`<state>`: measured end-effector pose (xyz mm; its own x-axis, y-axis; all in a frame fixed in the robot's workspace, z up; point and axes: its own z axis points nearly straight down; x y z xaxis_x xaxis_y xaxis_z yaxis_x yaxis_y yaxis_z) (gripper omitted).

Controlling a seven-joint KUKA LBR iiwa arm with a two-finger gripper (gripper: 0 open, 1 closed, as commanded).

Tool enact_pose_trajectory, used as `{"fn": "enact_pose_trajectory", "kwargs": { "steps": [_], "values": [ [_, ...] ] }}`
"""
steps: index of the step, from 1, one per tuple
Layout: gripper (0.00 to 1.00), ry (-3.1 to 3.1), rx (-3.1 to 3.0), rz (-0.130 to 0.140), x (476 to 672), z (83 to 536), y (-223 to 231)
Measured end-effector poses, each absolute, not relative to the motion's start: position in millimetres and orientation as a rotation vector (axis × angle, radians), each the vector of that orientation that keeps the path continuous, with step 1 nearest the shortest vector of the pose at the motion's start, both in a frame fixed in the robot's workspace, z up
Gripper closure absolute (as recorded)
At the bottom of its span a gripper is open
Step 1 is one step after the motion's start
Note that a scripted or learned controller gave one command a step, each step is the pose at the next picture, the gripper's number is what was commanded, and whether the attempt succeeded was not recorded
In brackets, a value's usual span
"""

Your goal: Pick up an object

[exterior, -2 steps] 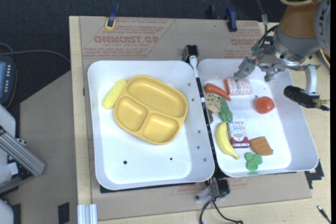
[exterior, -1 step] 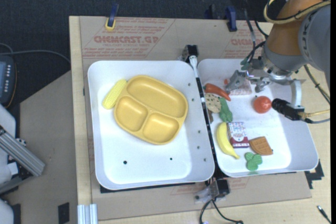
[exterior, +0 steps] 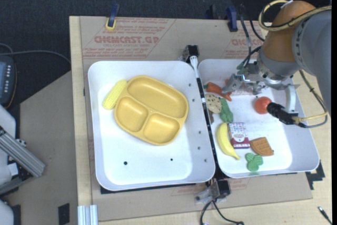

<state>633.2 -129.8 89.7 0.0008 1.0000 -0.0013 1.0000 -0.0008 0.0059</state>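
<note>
The arm's gripper (exterior: 243, 81) hangs low over the far end of the right bin (exterior: 303, 158), just beside the carrot (exterior: 216, 89); whether it is released or clenched I cannot tell from here. Nothing looks lifted: tomato (exterior: 262, 105), banana (exterior: 225, 140), cracker (exterior: 213, 103) and toast (exterior: 261, 146) all lie in that bin; the yellow tray (exterior: 152, 109) and corn (exterior: 114, 94) sit in the left bin (exterior: 158, 168); the pick, I judge, is not yet done.

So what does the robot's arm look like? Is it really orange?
Partly. The arm is rounded and mostly grey, with a shiny orange band above the wrist. Thin cables loop around that band. Below it sits a metal end effector with black parts.
</note>
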Motion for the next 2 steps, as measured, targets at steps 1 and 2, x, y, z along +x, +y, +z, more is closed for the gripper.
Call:
{"fn": "enact_pose_trajectory", "kwargs": {
  "steps": [1,2],
  "values": [
    [1.00,2.213,2.213,0.012,635.1,103.3,-130.1],
    [1.00,2.219,2.216,0.006,635.2,166.5,-124.7]
  ]
}}
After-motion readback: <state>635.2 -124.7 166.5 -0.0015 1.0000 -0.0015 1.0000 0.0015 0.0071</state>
